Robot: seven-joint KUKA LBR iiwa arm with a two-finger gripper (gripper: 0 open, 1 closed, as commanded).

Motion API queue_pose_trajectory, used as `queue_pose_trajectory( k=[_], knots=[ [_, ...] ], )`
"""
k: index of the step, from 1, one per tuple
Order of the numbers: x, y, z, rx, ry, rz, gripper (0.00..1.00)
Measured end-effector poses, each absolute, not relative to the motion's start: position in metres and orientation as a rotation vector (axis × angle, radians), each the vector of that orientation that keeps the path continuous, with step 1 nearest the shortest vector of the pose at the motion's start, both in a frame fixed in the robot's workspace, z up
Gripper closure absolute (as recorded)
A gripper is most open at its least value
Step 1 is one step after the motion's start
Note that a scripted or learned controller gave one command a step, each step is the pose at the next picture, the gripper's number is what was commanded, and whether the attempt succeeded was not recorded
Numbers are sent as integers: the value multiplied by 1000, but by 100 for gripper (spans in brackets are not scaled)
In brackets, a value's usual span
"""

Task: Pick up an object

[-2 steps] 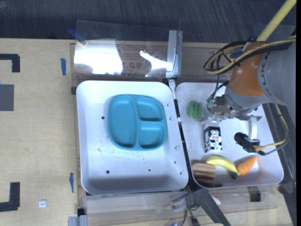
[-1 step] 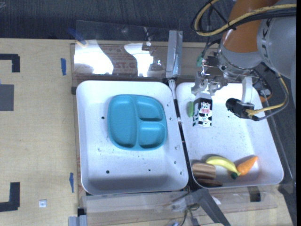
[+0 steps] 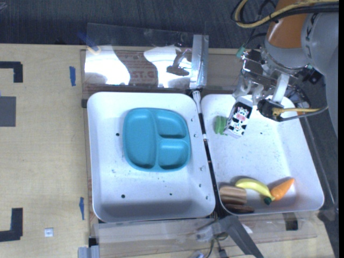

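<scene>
A small white carton with a black cow pattern [image 3: 239, 118] stands tilted in the right bin [image 3: 301, 160], near its back left corner. My gripper [image 3: 259, 97] hangs just above and to the right of it, with the carton's top right up against the gripper's lower left end. Whether the carton is gripped is not visible. A small green object [image 3: 220, 125] lies just left of the carton, by the bin's left wall.
A yellow banana [image 3: 255, 188], an orange carrot [image 3: 282, 187] and a brown wooden block [image 3: 233, 196] lie along the right bin's front edge. The left bin [image 3: 102, 160] holds a blue divided plate [image 3: 157, 138]. A clear panel [image 3: 140, 63] stands behind the bins.
</scene>
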State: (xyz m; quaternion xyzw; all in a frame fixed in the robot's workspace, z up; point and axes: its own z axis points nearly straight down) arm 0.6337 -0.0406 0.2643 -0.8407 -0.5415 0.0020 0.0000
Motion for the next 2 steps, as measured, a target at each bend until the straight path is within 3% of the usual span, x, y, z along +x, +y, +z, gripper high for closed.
queue_pose_trajectory(
  k=[1,2],
  knots=[
    [666,-16,240,-2773,-1473,9,100],
    [665,-15,199,-2703,-1591,16,100]
  ],
)
